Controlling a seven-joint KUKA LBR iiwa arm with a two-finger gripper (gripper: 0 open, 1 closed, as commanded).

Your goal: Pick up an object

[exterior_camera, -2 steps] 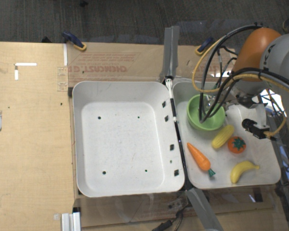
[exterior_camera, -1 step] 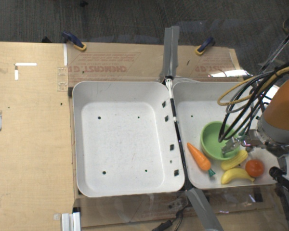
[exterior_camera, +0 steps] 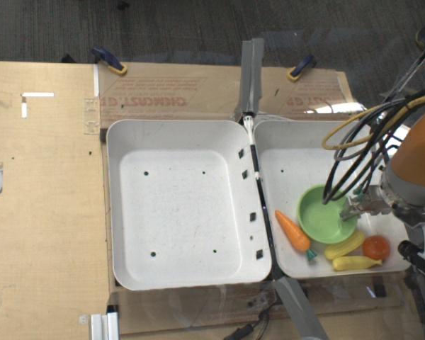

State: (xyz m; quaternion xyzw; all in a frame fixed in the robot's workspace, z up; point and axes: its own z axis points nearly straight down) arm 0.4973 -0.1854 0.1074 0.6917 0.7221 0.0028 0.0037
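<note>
Tool (exterior_camera: 355, 210) at the green bowl's (exterior_camera: 321, 217) right rim, lower right of frame, grip state unclear; toy carrot (exterior_camera: 292, 231) beside it.

A left white bin (exterior_camera: 120, 211) sits at centre, touching a right white bin (exterior_camera: 287, 144) at three o'clock. Cardboard (exterior_camera: 170, 98) lies beneath both, held by two clamps (exterior_camera: 110, 60) at twelve o'clock. A wooden bench (exterior_camera: 42, 190) spreads toward nine o'clock. Dark carpet (exterior_camera: 198, 13) runs along the top.
</note>
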